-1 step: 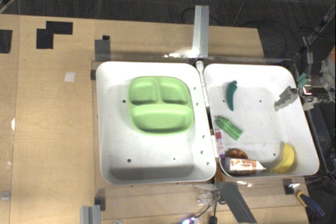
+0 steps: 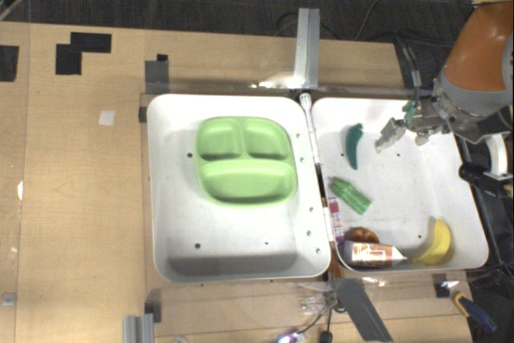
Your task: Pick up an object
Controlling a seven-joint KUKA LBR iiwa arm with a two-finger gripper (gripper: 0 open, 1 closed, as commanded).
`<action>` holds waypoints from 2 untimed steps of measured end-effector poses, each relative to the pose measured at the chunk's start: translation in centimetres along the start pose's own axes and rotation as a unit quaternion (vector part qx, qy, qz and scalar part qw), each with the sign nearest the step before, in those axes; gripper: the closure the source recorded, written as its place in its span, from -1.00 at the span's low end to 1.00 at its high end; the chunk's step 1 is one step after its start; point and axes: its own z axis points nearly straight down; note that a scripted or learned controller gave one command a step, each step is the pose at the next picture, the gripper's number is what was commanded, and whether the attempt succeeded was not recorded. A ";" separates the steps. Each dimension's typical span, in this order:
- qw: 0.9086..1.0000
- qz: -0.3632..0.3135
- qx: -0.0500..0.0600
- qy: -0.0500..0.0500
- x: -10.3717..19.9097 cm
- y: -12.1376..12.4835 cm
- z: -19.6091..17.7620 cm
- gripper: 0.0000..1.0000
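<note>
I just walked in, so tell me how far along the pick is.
Nothing looks picked yet. The gripper hangs above the right bin, fingers open and holding nothing. The teal object, green bottle and banana all lie in the bin. Descending, grasping and lifting remain.

cam: one, fixed | above bench [image 2: 72,173] | slanted down | both bins [image 2: 169,173]

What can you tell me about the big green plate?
The green plate looks like smooth plastic, with rounded corners. It has three sunken sections: two small ones on the far side and one long one nearer the camera. It lies flat and right side up, near the middle of the left bin, resting on the bin's white floor. Nothing else touches it.
</note>
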 end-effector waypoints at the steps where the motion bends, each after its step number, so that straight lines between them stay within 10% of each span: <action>1: 1.000 -0.024 -0.001 0.000 1.3 6.6 8.2 -1.00; 2: 1.000 -0.006 -0.004 -0.001 1.5 7.8 10.8 -1.00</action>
